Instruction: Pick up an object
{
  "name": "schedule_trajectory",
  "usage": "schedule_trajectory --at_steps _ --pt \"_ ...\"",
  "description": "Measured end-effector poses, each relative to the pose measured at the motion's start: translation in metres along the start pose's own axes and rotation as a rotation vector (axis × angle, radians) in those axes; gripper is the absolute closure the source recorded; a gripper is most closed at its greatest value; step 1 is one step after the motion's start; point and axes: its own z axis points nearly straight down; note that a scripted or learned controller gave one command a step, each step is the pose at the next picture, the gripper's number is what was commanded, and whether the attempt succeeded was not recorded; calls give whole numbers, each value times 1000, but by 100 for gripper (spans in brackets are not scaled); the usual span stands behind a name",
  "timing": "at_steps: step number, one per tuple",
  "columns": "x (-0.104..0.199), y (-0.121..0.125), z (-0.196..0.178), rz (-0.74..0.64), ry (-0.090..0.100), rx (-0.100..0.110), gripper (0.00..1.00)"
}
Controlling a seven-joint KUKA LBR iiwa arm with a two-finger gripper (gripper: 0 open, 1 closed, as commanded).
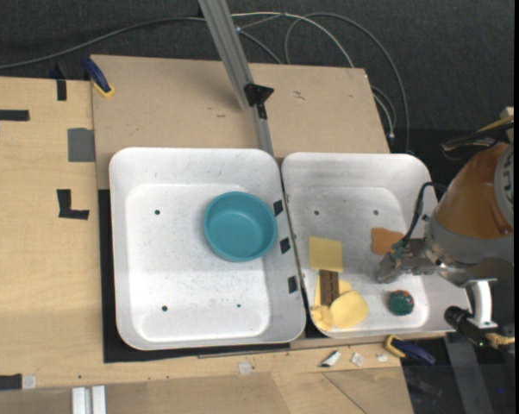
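Bins [139, 188] glossy white plastic with scuffed grey specks, teal bowl [239, 225] smooth matt plastic, bench [35, 145] pale matt wood, yellow block [325, 254] matt and spongy-looking, arm band [475, 198] glossy orange.

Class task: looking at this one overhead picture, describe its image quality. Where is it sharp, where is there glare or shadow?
Camera view: even, soft light; the blue bowl is sharp, casting little shadow; mild glare on the bins' white rims; the gripper looks slightly soft and small, so its fingers are hard to read.
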Motion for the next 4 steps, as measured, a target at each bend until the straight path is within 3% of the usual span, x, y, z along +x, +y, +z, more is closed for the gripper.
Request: schedule_trajectory --at_steps 2,3,4 --pt "5 10 -108 0 -2 -6 100" --pt "6 11 -115 1 0 -2 100" --pt "59 33 -107 -5 2 0 100"
